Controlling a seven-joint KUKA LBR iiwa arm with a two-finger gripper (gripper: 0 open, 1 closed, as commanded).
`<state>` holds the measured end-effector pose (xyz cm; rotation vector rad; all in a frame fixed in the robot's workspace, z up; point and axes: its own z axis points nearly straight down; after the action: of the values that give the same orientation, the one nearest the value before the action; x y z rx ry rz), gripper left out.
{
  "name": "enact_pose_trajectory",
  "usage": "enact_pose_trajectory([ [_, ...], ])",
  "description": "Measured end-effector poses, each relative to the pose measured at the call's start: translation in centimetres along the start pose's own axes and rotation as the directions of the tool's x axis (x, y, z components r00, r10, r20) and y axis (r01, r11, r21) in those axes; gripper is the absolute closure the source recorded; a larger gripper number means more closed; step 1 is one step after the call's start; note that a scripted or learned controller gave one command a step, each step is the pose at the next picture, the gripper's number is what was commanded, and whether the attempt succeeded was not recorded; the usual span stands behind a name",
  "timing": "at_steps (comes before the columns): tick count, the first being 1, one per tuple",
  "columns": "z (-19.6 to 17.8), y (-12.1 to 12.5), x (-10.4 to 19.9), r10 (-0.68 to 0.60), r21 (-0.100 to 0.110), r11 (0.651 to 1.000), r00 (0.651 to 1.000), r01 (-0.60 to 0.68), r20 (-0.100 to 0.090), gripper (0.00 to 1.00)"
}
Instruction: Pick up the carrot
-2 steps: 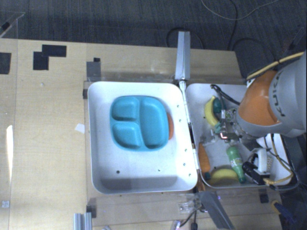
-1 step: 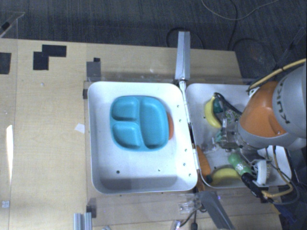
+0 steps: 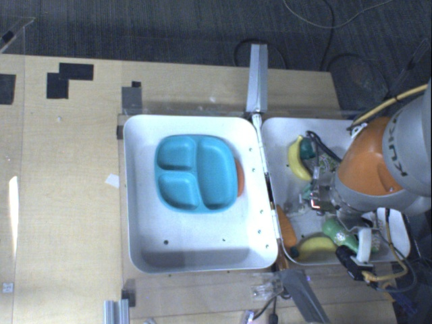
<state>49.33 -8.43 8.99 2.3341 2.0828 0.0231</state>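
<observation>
The carrot [image 3: 287, 227] is a short orange piece lying against the left wall of the right bin [image 3: 273, 135], near its front corner. My gripper [image 3: 315, 196] hangs over the middle of that bin, just right of and slightly behind the carrot, and apart from it. Wrist hardware and cables clutter the gripper's tip. The grey arm with its orange band [image 3: 368, 164] covers the right part of the bin.
A yellow banana [image 3: 296, 159] lies at the back of the right bin, another yellow piece [image 3: 316, 246] at the front, a green item [image 3: 335, 230] beside it. The left bin [image 3: 142, 241] holds a blue divided tray [image 3: 196, 172] with an orange sliver [image 3: 241, 180] at its right edge.
</observation>
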Motion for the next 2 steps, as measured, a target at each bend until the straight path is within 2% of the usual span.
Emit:
enact_pose_trajectory([
  [1, 0.0, -0.1, 0.0, 0.111, 0.005, 0.994, 0.994, -0.111, -0.002, 0.00],
  [2, -9.5, 2.5, 3.3, 0.235, 0.015, 0.972, 0.972, -0.235, 0.006, 0.00],
])
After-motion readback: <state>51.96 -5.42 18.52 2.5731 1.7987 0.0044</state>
